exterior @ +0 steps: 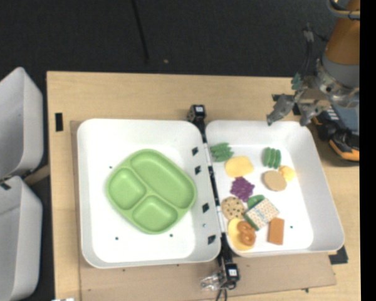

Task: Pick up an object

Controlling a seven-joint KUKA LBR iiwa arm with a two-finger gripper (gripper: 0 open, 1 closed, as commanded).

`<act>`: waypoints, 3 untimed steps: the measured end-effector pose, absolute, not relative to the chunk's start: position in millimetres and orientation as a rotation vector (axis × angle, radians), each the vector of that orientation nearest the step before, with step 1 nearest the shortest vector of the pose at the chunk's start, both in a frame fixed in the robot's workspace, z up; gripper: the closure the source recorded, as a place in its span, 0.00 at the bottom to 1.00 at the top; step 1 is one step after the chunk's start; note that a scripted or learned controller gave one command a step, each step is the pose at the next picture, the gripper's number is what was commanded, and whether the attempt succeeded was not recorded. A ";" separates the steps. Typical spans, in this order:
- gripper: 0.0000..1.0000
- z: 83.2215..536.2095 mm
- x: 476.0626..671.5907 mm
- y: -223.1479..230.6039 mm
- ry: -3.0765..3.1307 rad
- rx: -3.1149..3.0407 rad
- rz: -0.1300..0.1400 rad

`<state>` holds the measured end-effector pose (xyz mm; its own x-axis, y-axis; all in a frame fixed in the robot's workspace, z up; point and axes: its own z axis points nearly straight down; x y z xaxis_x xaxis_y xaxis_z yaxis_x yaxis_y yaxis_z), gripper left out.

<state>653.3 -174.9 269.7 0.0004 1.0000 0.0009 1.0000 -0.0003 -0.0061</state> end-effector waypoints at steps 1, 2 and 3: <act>0.00 123.5 560.8 -144.9 -2.203 -2.207 0.021; 0.00 99.2 520.0 -114.5 -2.218 -2.231 -0.001; 0.00 100.6 491.1 -100.1 -2.219 -2.237 -0.001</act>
<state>491.1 -100.1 100.6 0.0082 0.9999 -0.0065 0.9999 -0.0081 0.0071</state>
